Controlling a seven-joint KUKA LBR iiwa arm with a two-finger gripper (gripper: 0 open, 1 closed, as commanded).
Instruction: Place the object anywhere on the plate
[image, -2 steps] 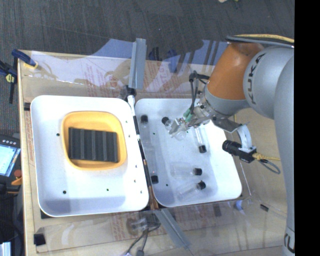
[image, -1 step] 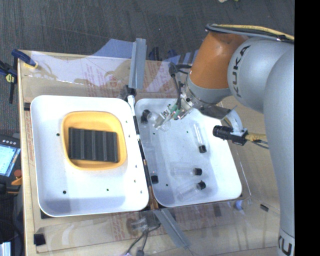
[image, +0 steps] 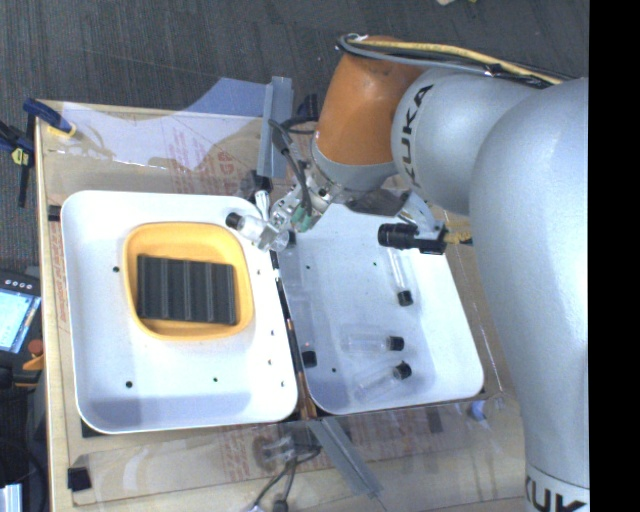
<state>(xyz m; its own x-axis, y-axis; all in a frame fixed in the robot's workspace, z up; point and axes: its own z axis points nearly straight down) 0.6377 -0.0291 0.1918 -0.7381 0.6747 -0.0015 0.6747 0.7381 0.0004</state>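
The fingers (image: 268, 228) clamp a clear vial (image: 248, 226) just right of the yellow plate (image: 188, 278); three vials (image: 385, 345) lie farther right.

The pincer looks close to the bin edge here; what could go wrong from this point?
1. The pincer sits over the seam between the left bin and right bin, with a clear black-capped vial at its tip; if the grip is poor, the vial may drop short of the yellow plate.
2. The plate carries a dark ribbed insert; a round vial released there might roll off.
3. More vials lie in the right bin, untouched.
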